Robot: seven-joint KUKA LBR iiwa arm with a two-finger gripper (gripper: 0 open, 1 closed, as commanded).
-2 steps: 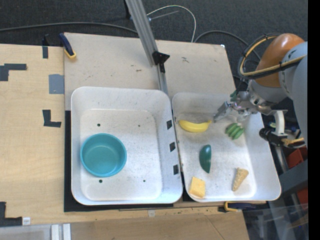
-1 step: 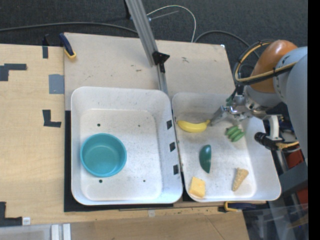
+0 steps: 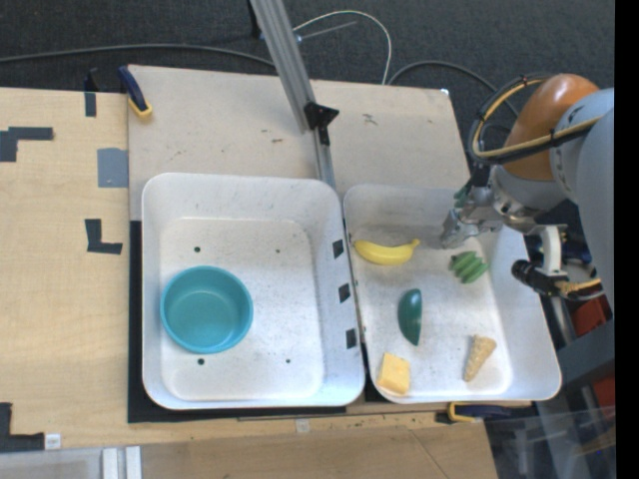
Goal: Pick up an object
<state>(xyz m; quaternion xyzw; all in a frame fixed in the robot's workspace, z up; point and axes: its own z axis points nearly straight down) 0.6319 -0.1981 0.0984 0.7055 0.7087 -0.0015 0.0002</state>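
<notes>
- Standing by the bench here: the arm (image 3: pixel 559 138) is reaching in from the right and its gripper (image 3: pixel 461 226) is hanging low over the upper part of the right bin (image 3: pixel 529 367).
- Honestly can't tell how the gripper is set, it's just a dark blur against the white from this angle, and I'm not seeing anything in it.
- 5 candidates are sitting in that bin: a banana (image 3: pixel 386 252) just left of the gripper, a green veg (image 3: pixel 467 265) just below it, a dark green pepper (image 3: pixel 409 314) mid-bin, plus a cheese wedge (image 3: pixel 394 374) and a cone (image 3: pixel 479 356) down at the front.
- The left bin (image 3: pixel 165 208) is holding 1 teal bowl (image 3: pixel 206 309), well apart from the action.
- My guess is it's going for the banana or the green veg, since it's parked between the 2.
- What's worrying me: sitting between 2 things means it may come down on bare bin floor and grab air.
- The banana is curved and lying flat, so it could roll or squirt out sideways.
- The green veg looks small and near the right wall, so a finger could catch the wall or shove the veg against it.
</notes>
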